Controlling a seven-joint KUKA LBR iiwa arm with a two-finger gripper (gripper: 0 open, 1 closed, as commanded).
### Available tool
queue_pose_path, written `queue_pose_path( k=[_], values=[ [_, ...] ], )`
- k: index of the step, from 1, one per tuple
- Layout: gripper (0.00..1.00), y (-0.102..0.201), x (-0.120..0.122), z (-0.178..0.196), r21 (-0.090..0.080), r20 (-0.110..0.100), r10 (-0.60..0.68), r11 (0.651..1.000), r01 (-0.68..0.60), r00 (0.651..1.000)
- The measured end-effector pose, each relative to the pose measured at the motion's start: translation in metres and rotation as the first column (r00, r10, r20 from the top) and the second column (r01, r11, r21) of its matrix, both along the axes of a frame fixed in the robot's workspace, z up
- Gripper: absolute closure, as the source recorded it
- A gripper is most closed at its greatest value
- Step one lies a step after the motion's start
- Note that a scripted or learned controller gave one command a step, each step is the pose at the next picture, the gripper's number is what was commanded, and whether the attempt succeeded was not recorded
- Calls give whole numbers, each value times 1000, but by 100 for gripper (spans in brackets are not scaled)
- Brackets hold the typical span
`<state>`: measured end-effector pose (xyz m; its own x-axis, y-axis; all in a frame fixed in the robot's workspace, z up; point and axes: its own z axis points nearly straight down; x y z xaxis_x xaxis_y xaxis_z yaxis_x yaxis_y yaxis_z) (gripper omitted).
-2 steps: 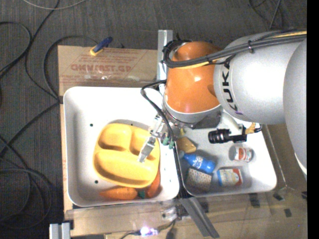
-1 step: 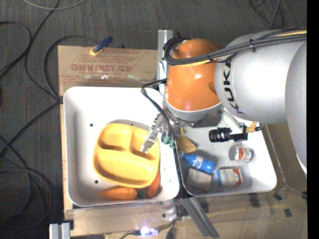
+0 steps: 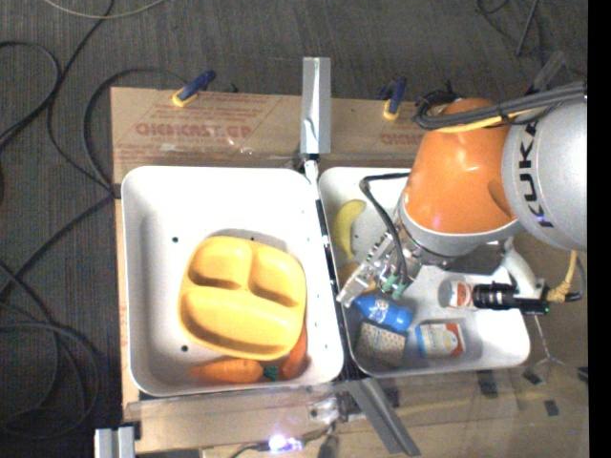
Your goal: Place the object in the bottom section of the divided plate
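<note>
Claw [image 3: 374, 277] low in right bin [image 3: 520, 346] over blue bottle [image 3: 380, 311]; open or closed cannot be told. Grip should be confirmed before carrying to yellow divided plate [image 3: 243, 292].

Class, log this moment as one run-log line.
claw: over right bin, above blue bottle | divided plate: left bin | placement: not done

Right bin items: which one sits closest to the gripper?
The blue bottle, lying directly under the gripper. The yellow banana lies further up; the white carton lies lower right.
</note>
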<state>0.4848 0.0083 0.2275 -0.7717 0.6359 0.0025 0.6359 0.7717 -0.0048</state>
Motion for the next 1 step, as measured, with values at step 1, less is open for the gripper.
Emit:
queue_pose_path(
  k=[1],
  values=[
    [100,108,41,55,3,1,152,988,-152,988]
  ],
)
